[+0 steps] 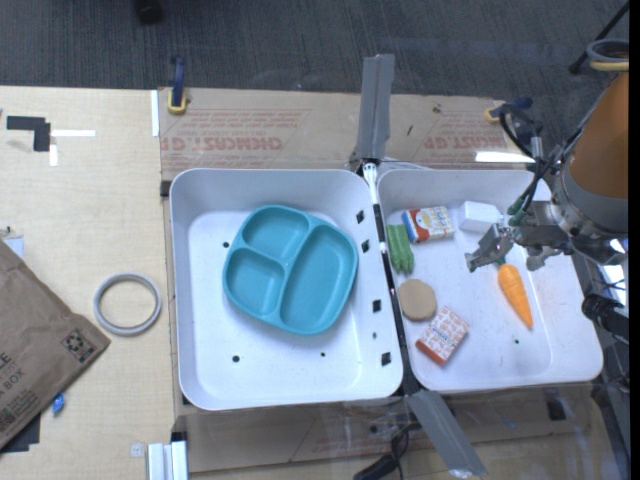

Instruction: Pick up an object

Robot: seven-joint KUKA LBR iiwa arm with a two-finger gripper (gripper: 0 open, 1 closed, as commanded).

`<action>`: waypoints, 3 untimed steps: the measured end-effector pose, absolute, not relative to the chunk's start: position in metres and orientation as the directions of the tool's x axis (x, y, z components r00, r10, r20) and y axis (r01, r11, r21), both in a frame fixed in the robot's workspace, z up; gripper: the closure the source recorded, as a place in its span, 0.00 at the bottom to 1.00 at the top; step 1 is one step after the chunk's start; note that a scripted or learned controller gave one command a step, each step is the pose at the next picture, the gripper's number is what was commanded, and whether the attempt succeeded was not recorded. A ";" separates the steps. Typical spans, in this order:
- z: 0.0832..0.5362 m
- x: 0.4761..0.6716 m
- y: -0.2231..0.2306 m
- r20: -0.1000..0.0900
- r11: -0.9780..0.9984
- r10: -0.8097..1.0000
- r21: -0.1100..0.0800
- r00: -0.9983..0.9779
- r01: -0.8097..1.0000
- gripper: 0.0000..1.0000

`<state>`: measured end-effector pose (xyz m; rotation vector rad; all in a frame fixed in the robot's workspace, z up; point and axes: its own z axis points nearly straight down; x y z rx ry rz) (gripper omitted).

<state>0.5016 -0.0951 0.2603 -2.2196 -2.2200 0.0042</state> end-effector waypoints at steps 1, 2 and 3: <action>0.198 0.508 -0.160 0.000 -0.010 1.000 -0.004 0.010 1.000 0.00; 0.092 0.533 -0.189 0.000 0.168 0.986 0.000 -0.168 0.986 0.00; 0.100 0.533 -0.189 0.000 0.165 0.986 0.000 -0.165 0.986 1.00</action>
